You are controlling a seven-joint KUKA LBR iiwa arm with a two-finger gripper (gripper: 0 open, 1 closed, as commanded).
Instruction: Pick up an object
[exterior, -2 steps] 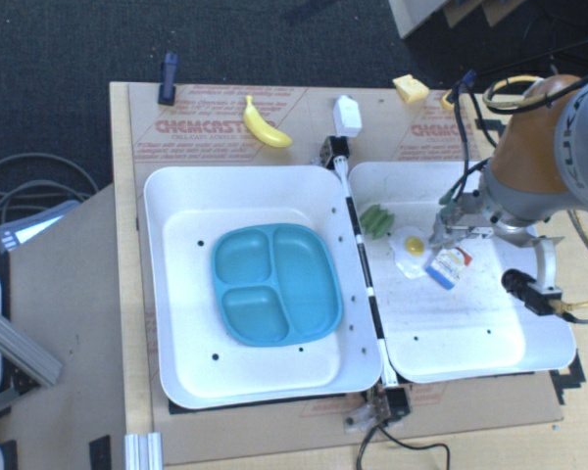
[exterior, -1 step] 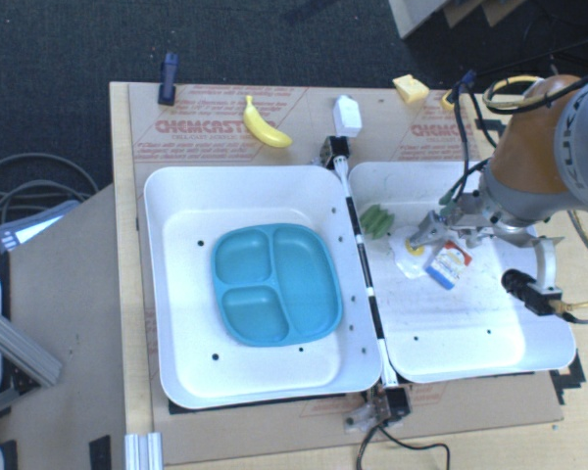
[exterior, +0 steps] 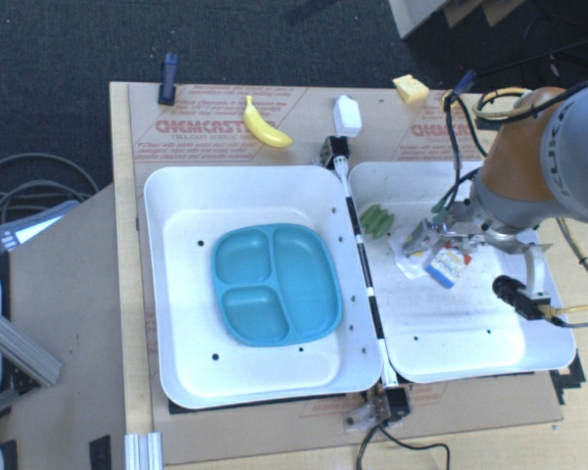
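On the counter (exterior: 201, 106) stand two white bins side by side. My arm (exterior: 529, 155) reaches into the right bin (exterior: 461, 346), while the left bin (exterior: 176, 262) carries a blue divided plate (exterior: 274, 284), well apart from my work.

The trouble I foresee lies in the upper half of the right bin, where things are crowded. A clear crumpled wrapper (exterior: 412, 260) lies just beside a small packet (exterior: 443, 270) in blue, white and red, and my tool (exterior: 439, 238) hangs right over the pair. If I close here, I judge I could catch the wrapper's thin edge instead of the packet. I could also nip both and lose one on the lift. The wrapper looks limp and slick, so it may slide out. Coming down off-centre could also shove the packet aside rather than straddle it. The green object (exterior: 377, 220), near that bin's left wall, lies apart from the clutter and looks like the cleaner target.

As for the tool, I cannot tell whether it is apart or together, since my own wrist and cables cover it from above. I cannot make out anything held in it. Nor can I tell whether it touches the packet or merely hovers over it.
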